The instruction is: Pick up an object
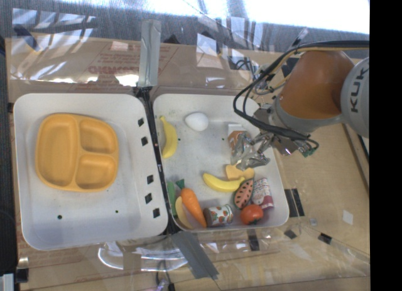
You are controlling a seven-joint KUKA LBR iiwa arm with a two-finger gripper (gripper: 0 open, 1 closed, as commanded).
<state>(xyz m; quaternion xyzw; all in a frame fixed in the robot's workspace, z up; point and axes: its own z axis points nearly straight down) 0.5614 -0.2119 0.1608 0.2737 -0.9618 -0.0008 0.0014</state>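
The gripper (251, 155) hung low in the right bin (207, 100), I could not tell its grip, and just at its six o'clock lay a yellow wedge (239, 171), so it should drop straight and squeeze slowly.

Divided tray (76, 151) in left bin (25, 176); food items in right bin (207, 104).
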